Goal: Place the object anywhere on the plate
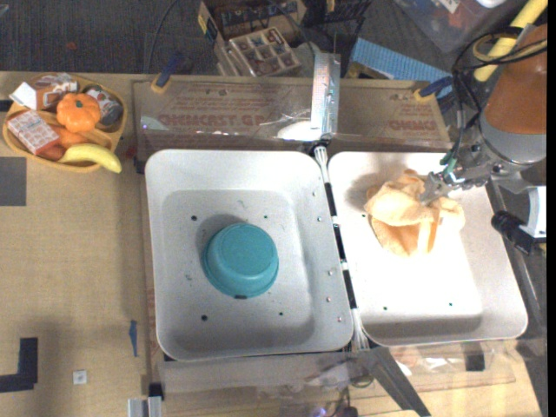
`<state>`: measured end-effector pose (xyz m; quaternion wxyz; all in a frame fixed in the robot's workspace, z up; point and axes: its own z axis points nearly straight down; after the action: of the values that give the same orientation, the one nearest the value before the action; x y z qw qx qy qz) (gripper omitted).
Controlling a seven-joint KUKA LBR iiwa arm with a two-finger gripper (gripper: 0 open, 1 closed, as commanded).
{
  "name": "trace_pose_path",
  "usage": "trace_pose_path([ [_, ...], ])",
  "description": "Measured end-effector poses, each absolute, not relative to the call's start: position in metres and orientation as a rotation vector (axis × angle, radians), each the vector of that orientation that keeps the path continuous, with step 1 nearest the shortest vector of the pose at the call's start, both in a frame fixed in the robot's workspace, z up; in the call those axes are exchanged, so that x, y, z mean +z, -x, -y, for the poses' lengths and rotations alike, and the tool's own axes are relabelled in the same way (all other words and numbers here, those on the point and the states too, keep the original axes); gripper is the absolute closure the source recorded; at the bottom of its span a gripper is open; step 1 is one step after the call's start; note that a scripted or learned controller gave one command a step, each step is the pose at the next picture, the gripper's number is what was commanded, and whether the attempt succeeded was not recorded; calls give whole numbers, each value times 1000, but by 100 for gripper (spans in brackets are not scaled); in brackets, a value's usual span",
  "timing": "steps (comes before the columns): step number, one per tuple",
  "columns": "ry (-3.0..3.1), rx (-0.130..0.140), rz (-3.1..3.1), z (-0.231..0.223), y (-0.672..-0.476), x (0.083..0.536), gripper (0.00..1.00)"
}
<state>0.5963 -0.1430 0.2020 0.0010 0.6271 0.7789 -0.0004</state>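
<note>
So, the pincer (437, 187) is down at the far right side of the soft orange cloth (407, 210), touching its top edge. It's small and blurry here, so I can't tell how wide it is open or if it has any cloth pinched in it.

The cloth sits bunched up in the right bin (486, 307), towards the far side. It's floppy and crumpled, w/ folds going every way.

The plate is the blue round one (241, 259), in the middle of the left bin (165, 198), well apart from the cloth. The two bin walls meet between them.

What could go wrong, I think:
- The grab may catch just a thin fold, bc the pincer is at the edge and not the middle. Then the cloth could slip out on the lift.
- The cloth hangs low when lifted, so it could drag on the bin walls and get pulled free.
- The plate looks small vs. the cloth, so the cloth may flop off one side and land mostly in the bin.
</note>
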Motion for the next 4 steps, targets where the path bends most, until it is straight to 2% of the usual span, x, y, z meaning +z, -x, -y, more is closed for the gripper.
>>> trace_pose_path([
  [1,-1966,1,-2446,143,-597,225,100],
  [2,-1441,1,-2791,93,-594,225,100],
  [4,-246,2,-3129,-3,-560,244,100],
])
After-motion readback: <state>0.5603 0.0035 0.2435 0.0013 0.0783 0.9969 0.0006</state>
